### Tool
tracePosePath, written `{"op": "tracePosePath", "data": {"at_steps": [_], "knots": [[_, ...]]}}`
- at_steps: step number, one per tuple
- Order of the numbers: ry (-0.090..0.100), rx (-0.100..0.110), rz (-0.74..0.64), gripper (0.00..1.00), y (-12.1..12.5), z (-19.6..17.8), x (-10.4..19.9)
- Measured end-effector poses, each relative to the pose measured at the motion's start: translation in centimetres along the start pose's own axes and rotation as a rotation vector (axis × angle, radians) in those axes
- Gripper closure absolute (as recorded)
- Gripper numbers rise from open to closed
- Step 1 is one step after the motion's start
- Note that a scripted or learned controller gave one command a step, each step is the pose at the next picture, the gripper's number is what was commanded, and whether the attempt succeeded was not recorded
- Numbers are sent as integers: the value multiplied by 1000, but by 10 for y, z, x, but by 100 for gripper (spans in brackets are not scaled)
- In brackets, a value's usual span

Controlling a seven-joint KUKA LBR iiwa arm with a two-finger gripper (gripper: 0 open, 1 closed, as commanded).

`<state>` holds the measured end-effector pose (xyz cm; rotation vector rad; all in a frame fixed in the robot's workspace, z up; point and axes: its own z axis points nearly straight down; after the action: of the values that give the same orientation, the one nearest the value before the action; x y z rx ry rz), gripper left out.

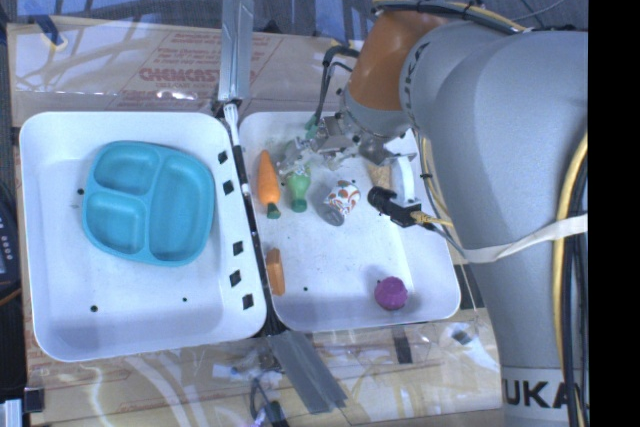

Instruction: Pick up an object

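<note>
The right bin [330,300] holds several small objects. An orange carrot [268,179] lies near its left wall, with a small green bottle [298,191] just beside it. To the right of the bottle is a white patterned cup [342,202] on its side. My gripper [311,151] hangs low over the bin's far part, just above the green bottle and the carrot's top. Nothing is visibly held in it. The grey arm with its orange band [392,65] covers the bin's right far corner.
A purple ball-like object [390,292] sits near the right bin's front right corner. A small orange piece [275,271] lies against its left wall. The left bin [60,315] holds a blue divided plate [150,202].
</note>
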<state>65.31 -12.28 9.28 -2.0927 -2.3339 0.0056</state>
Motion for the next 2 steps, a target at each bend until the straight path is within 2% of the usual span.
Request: {"op": "tracePosePath", "data": {"at_steps": [1,2], "knots": [[-6,-6,3,0,-48,2,22],[-4,-3,60,0,-37,4,20]]}}
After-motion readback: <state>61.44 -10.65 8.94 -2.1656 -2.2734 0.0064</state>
